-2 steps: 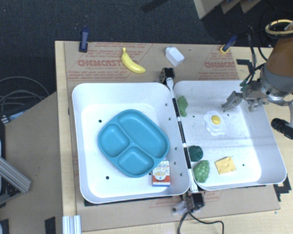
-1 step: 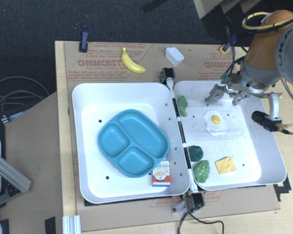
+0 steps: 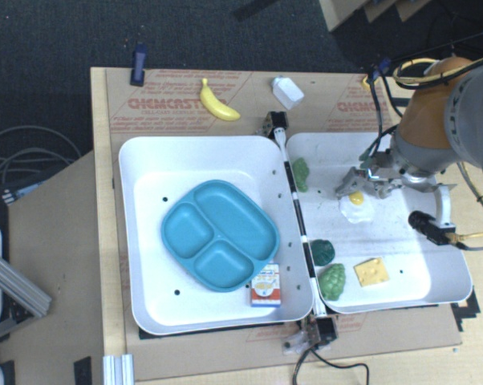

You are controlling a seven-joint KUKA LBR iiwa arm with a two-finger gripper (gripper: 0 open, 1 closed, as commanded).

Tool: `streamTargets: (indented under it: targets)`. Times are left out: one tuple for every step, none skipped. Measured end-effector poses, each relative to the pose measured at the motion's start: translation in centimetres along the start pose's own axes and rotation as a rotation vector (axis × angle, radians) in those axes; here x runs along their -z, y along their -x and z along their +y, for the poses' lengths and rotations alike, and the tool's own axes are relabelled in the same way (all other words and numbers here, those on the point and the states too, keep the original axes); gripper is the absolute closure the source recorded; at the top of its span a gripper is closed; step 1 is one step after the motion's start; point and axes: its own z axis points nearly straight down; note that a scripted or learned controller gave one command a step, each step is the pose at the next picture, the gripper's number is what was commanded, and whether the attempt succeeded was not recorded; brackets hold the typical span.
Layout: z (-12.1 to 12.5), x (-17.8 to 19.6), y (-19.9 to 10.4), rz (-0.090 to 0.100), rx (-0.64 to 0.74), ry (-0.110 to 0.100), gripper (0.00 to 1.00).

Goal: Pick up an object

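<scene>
Reaching in from the right, the grey arm (image 3: 458,119) with its orange band sets its pincer (image 3: 360,184) low over the right bin (image 3: 434,291). Metal parts splay out to the left and right at its tip, yet at this slant I cannot tell whether the pincer is apart or together, nor whether anything sits inside it. Just below the tip lies a small yellow-and-white object (image 3: 356,205) on the bin floor; it looks very close to the tip, perhaps touching, though the view does not settle that.

To the left of the pincer, against the wall shared by the two bins, sits a pale green piece (image 3: 299,174). Further below and to the left lie a dark green lump (image 3: 322,252) and, under it, a rough light green lump (image 3: 333,281). Below the pincer, toward the bin's near edge, rests a yellow wedge with holes (image 3: 371,272).

Well apart to the left, the left bin (image 3: 145,175) carries a blue divided tray (image 3: 218,234) and a small carton (image 3: 265,285) at the tray's lower right corner.

Above and left of the pincer, on the bench (image 3: 113,215) beyond the bins, lie a banana (image 3: 217,103) and a small white block (image 3: 287,92).
</scene>
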Motion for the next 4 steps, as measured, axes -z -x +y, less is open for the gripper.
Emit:
streamTargets:
  targets:
    - [-2.2,0.0,1.0,0.0,0.0,0.0,0.0]
    - [-13.5,0.0,6.1,0.0,-0.001,0.0,0.0]
    - [-7.8,11.7,3.9,-0.002,0.002,0.006,0.0]
    - [-3.0,4.3,-0.3,0.001,0.002,0.0,0.0]
